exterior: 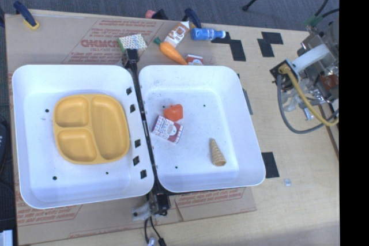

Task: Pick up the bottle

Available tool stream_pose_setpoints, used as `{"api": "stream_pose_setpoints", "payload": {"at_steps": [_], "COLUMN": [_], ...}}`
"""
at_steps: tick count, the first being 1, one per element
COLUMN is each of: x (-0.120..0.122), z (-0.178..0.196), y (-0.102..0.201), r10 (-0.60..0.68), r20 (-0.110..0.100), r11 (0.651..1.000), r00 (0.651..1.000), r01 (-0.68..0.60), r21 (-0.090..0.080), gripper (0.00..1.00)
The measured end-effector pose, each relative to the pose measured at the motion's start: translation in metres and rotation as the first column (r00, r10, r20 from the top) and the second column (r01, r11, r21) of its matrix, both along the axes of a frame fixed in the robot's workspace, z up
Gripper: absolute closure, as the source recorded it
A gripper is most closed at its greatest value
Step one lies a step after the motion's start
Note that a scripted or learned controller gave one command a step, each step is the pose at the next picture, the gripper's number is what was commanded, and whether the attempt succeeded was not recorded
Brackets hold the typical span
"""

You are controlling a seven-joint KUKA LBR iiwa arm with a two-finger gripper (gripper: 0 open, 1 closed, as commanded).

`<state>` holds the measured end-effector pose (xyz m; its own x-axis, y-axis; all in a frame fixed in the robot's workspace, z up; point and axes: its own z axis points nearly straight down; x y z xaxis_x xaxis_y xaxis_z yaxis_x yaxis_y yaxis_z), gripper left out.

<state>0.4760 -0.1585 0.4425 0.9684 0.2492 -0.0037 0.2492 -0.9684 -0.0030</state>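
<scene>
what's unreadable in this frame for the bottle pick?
- Claw: at the camera view's right, tangled in cables; finger state unclear.
- Bottle: lies in the right bin; label too small to read.
- Items behind the bins: blue bottle, carrot, too small for detail.

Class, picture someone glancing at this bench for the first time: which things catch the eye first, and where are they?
The yellow three-compartment plastic plate lies in the left white bin. An orange-capped small bottle with a red-and-white label lies in the right white bin, near a tan waffle cone.
</scene>
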Motion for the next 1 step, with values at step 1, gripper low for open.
{"api": "stream_pose_setpoints", "payload": {"at_steps": [1], "x": [0.0596], "z": [-0.0585], "y": [0.0727], "r10": [-0.044], "r20": [-0.001], "r11": [0.999], "r00": [0.999], "r01": [0.044], "r21": [0.001], "gripper": [1.0]}}
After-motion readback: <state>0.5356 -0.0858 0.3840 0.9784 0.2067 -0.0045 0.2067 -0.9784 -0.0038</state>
